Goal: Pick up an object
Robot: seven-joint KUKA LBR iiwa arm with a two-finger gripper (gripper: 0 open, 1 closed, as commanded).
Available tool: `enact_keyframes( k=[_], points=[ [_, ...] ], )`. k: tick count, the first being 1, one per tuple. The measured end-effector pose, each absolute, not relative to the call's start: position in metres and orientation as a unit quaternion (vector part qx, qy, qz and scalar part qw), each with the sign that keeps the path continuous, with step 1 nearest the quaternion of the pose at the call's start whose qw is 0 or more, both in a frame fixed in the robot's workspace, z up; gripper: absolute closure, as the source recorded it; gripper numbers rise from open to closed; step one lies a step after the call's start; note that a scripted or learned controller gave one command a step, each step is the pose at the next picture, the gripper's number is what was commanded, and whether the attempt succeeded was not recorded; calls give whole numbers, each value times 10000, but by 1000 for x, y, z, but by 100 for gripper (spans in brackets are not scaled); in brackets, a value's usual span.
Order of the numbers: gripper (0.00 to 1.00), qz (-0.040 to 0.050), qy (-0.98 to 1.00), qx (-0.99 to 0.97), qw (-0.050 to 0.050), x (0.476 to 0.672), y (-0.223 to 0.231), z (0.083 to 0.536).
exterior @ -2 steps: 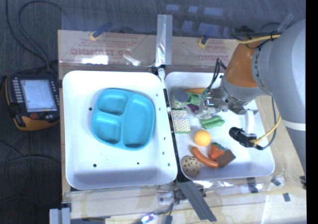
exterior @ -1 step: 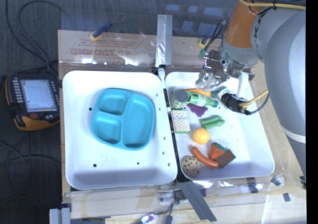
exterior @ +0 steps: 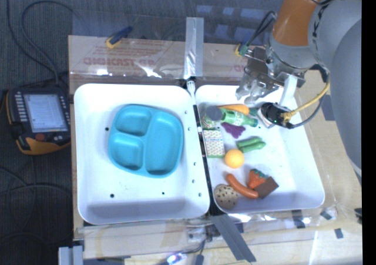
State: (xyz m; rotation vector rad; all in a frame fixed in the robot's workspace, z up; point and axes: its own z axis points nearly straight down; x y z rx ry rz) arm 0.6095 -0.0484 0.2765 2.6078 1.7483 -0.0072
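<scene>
Bench, right bin (exterior: 305,190): gripper (exterior: 251,94) hovers at the far edge with fingers spread and nothing in them, just above the green bottle (exterior: 239,118), probably light, rigid, slick plastic, best pinched across its middle.

Arm enters from the right, grey links, orange band (exterior: 295,14) above the wrist. Wrist tilted down and toward the left. Gripper (exterior: 251,92) hangs low at the end, its pale fingers (exterior: 244,90) pointing downward with a small gap between them, nothing seen held. Cables loop beside the wrist on its right flank.
</scene>
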Motion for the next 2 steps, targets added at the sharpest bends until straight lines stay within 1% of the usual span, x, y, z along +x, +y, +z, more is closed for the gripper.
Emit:
enact_keyframes(
  k=[1, 2],
  points=[
    [100, -49, 5572, 8304, 21, 610, -49, 285],
    [100, -27, 6286, 7777, -1, 610, -25, 249]
  ],
)
